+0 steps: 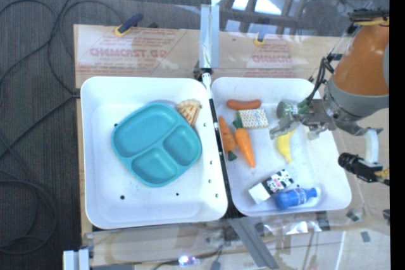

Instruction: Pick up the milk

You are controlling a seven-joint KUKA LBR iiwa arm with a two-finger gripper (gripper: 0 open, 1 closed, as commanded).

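The milk (272, 186) is a small white carton with black cow patches, lying on its side near the front of the right bin (329, 155). A blue bottle (296, 197) lies against its right side. My gripper (283, 120) hovers over the middle right of this bin, well behind the milk and just above a yellow banana (285, 147). Its two fingers point left and stand apart, open, with nothing between them. The grey wrist and orange band (364, 63) reach in from the right.
Also in the right bin are a red sausage (243, 104), a speckled block (253, 118) and two carrots (240, 142) on the left side. The left bin (95, 155) holds a teal divided plate (157, 143) and a waffle piece (188, 110).
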